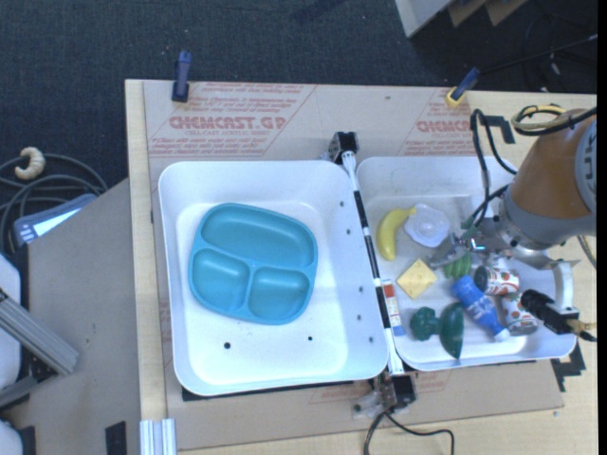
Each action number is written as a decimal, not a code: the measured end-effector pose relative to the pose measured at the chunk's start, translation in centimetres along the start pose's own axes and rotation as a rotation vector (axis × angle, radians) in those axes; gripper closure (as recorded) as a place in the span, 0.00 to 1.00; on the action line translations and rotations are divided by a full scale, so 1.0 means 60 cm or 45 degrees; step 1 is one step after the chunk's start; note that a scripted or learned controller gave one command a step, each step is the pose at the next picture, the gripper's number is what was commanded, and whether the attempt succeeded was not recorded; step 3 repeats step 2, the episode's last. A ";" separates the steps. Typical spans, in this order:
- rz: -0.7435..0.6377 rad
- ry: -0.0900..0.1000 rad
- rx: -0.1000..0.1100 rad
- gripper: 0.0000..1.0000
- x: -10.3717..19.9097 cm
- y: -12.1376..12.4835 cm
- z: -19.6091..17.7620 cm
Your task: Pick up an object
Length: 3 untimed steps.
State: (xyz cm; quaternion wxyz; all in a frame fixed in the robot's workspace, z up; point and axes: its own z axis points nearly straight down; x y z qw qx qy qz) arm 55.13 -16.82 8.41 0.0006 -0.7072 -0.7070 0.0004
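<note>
The right bin (432, 356) holds a yellow banana (391, 231), a clear plastic cup (429, 226), a yellow cheese-like block (415, 279), two dark green pieces (440, 326), a blue bottle (477, 307) and a red-and-white can (501, 281). My gripper (467, 247) reaches in from the right and hangs low over the middle of this bin. It is just above a small green object (459, 266), between the cup and the blue bottle. The arm's orange band (555, 173) hides the bin's far right corner.
The left bin (190, 183) holds a blue divided plate (252, 263). A black divider strip (368, 254) runs between the two bins. Black cables (488, 140) loop beside the arm, above the right bin. Blue clamps (181, 74) sit at the bench's back edge.
</note>
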 end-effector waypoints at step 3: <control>-0.003 0.000 -0.004 1.00 0.131 0.003 -0.168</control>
